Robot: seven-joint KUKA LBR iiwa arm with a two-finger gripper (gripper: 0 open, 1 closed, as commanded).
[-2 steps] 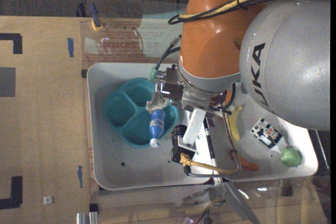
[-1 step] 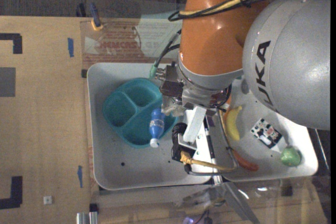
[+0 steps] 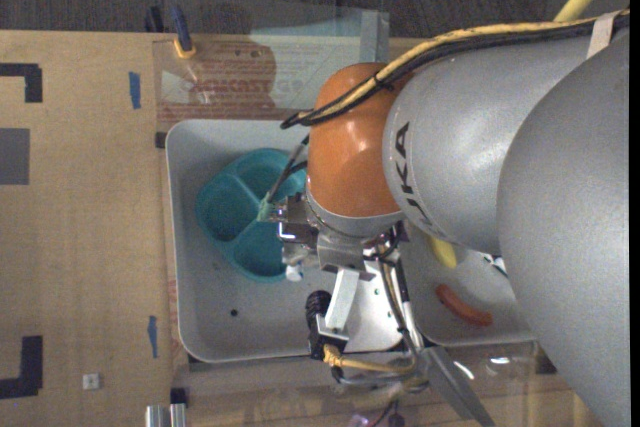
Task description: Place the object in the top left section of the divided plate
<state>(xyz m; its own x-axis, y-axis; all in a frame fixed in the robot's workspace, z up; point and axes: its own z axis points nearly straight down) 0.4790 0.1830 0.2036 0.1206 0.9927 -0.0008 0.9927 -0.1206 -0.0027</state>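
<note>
A teal divided plate (image 3: 235, 212) lies in the left white bin (image 3: 200, 315), its right part hidden under the arm. The arm's orange band and wrist hang over the plate's right side, and the gripper (image 3: 290, 240) sits just past the plate's right edge. Its fingers are hidden by the wrist body. In the right bin lie an orange-red sausage-shaped object (image 3: 463, 305) and a yellow object (image 3: 443, 252), partly covered by the arm.
A clear plastic panel with a blue clip (image 3: 182, 30) stands behind the left bin. Brown bench surface with black and blue tape marks stretches to the left. Cables trail along the arm and near the bins' front edge.
</note>
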